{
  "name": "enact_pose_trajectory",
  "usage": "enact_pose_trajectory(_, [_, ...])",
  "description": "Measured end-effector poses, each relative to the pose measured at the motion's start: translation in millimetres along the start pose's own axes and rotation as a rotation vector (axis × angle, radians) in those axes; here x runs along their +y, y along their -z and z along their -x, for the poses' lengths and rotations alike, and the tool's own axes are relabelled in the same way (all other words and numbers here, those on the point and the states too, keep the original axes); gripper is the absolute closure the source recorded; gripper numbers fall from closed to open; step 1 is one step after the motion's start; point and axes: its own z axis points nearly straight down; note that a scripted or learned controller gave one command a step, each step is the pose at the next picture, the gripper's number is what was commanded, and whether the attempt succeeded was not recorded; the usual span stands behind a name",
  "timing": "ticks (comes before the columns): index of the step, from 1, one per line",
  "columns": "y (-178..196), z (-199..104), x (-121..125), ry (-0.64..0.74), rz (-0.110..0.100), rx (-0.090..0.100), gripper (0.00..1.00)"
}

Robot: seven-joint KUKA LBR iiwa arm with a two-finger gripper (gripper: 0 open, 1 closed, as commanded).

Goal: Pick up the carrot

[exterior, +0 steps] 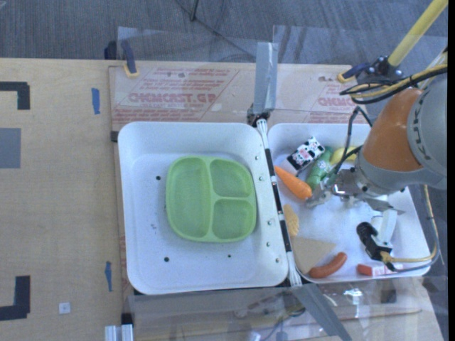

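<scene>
The carrot (293, 182) lies in the right-hand bin (419, 212), close to that bin's left wall and toward its far half. It is a short, smooth orange piece, tapered, lying at a slant with its narrower end pointing up and left toward the divider and its thicker end down and right. Just beyond it sits a small black-and-white spotted block (307, 152), and a green item (319, 171) rests right beside the carrot's thicker end. The arm's pincer (321, 190) hangs low over the bin just right of the carrot, its metal tip near the carrot's thick end; from here I cannot tell how its jaws stand, nor whether it touches the carrot at all. Nearer the front of the same bin lie a tan wedge (311, 248), a reddish sausage (328, 265) and a yellow ridged piece (291, 221). The left bin (142, 261) on the wooden worktop (57, 212) holds a pale green divided plate (211, 199).
</scene>
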Motion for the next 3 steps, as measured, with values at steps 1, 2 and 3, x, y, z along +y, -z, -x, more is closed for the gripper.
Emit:
enact_pose_trajectory(1, [-0.9,-9.8,41.8,-0.03,-0.005,0.0,0.0])
enact_pose_trajectory(2, [-3.6,-27.9,104.7,-0.024,-0.026,-0.004,0.0])
enact_pose_trajectory(3, [6.8,-28.1,104.5,-0.022,-0.029,-0.006,1.0])
